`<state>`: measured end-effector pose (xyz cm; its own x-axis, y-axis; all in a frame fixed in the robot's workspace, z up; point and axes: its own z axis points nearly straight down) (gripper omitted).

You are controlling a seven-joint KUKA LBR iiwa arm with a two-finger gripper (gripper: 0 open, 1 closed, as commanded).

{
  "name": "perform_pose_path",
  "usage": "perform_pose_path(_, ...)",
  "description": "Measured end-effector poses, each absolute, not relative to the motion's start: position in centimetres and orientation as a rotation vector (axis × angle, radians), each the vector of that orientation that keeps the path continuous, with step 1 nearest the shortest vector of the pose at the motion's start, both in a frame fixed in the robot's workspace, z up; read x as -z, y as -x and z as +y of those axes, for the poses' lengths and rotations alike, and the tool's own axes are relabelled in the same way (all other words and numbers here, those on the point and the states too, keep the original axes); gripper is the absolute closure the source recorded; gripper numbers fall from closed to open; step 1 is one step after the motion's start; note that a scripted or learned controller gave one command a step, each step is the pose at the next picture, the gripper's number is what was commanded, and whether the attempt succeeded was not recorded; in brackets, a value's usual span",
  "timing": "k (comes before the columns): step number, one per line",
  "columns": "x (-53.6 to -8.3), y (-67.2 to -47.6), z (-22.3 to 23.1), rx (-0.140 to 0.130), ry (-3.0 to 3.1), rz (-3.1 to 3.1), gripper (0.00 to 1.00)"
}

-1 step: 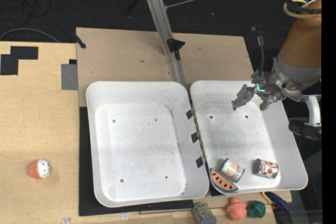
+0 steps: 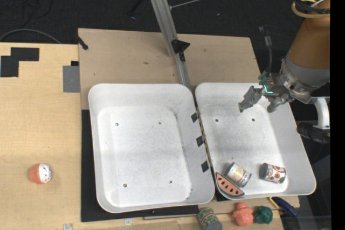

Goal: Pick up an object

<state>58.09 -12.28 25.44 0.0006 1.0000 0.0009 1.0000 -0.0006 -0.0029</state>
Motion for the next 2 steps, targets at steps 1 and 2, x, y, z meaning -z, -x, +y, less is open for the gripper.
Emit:
perform_pose_path(1, -19.2, -58.5, -12.7, -0.009, 2.216, -2.216, 0.0)
perform_pose_path(2, -14.7, -57.8, -12.2, -0.008, 2.217, -2.215, 0.0)
